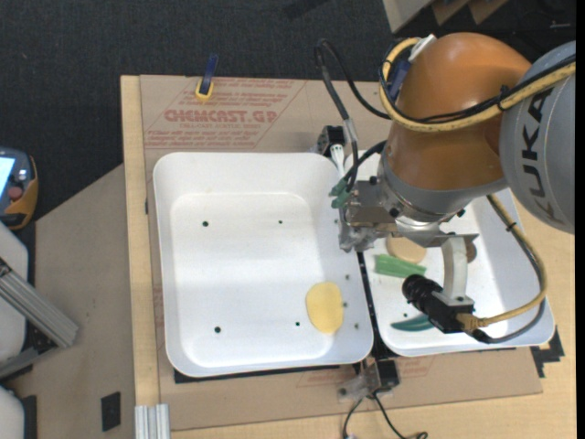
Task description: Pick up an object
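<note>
A flat yellow oval object (324, 307) lies near the front right corner of the left bin (183, 245). In the right bin (512, 282) I see a light green piece (398, 266), a tan piece (405, 248) partly under the arm, and a dark teal piece (413, 323) near the front. The arm's orange and grey wrist (448, 126) hangs over the right bin and hides most of it. My gripper (359, 229) reaches down at the divide between the two bins, just left of the green piece.
The bins sit on a cardboard sheet (219, 108) with red lettering. A blue and yellow clip (207, 79) lies at its back edge. Black cables (334, 80) run along the arm, and a black fitting (439, 305) hangs over the right bin's front.
</note>
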Controlling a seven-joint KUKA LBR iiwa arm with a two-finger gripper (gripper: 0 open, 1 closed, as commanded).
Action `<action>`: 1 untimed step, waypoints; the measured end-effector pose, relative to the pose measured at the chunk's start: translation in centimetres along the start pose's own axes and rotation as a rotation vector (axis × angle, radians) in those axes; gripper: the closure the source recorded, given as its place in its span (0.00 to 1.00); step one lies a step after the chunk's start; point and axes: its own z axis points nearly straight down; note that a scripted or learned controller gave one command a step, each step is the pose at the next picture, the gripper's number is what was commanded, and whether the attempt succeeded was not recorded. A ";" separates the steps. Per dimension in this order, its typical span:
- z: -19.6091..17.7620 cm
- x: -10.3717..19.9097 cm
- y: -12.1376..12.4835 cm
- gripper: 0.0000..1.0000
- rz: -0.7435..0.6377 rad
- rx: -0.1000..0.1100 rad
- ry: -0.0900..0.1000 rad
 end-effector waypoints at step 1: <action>-4.6 7.0 -0.1 1.00 -0.014 -0.014 0.005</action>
